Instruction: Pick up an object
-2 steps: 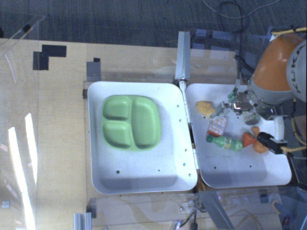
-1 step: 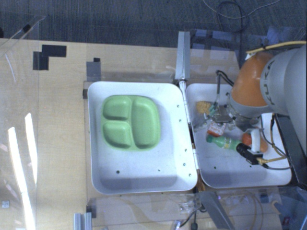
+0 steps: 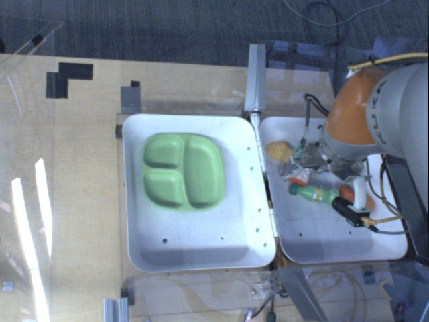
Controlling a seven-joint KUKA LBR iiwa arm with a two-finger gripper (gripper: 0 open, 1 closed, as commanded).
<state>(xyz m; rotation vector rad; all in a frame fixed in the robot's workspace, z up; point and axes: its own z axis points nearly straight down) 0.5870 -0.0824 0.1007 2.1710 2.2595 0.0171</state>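
Left bin (image 3: 167, 247): smooth green three-compartment plastic plate (image 3: 183, 170). Right bin (image 3: 335, 243): green bottle (image 3: 314, 192) lying flat, round tan bread-like lump (image 3: 279, 151) at its 11 o'clock. Gripper (image 3: 310, 163) low between them, over small red-white clutter; grip state can't tell.

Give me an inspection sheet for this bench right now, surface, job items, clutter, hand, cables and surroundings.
Surface: wooden bench bearing two white bins side by side, left bin and right bin.
Job's things: in the right bin, a green bottle, a tan round item and small red pieces, bunched under the arm.
Clutter: green divided tray in the left bin.
Hand: the hand is low over the right bin's items; too hidden to judge a grasp.
Cables: black cable looped on the floor; yellow and black leads by the arm.
Surroundings: dark carpet; black tape marks on the bench.
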